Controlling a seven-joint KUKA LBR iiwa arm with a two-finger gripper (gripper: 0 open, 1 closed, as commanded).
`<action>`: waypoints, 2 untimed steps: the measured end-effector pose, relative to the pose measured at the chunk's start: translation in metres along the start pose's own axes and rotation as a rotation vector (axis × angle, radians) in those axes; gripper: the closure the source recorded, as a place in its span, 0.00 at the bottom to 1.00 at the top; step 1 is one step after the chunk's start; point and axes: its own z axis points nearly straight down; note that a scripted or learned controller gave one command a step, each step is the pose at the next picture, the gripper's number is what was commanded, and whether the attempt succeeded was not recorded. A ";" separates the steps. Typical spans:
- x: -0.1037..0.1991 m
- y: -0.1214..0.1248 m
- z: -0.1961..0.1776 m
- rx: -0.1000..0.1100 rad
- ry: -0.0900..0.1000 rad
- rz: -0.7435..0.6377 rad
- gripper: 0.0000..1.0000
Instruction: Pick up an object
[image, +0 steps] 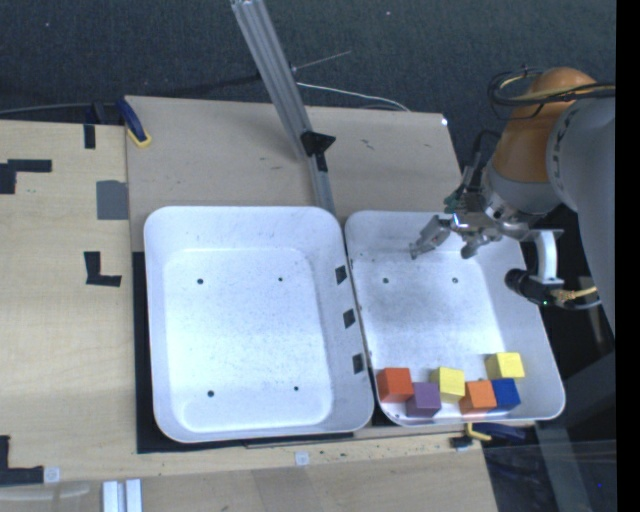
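We are hovering our gripper (442, 241), fingers spread apart w/ nothing between, over the right bin's (520, 320) far end, while the small blocks, e.g. the orange block (396, 381), are lying clustered at its near edge, probably light & stiff, best pinched across flat sides.

Arm (560, 130) cut off at right edge; blue block (506, 395) partly behind orange block (480, 396).

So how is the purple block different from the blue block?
The purple block is purple and the blue block is blue. The purple block sits toward the left of the row, between an orange block and a yellow block; the blue block sits at the right end, touching another orange block. Both are small cubes of like size, lying at the near edge of the right bin.
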 end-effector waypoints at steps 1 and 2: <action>0.052 0.019 -0.021 -0.007 0.001 -0.002 0.00; 0.111 0.018 -0.033 -0.006 0.001 -0.003 0.00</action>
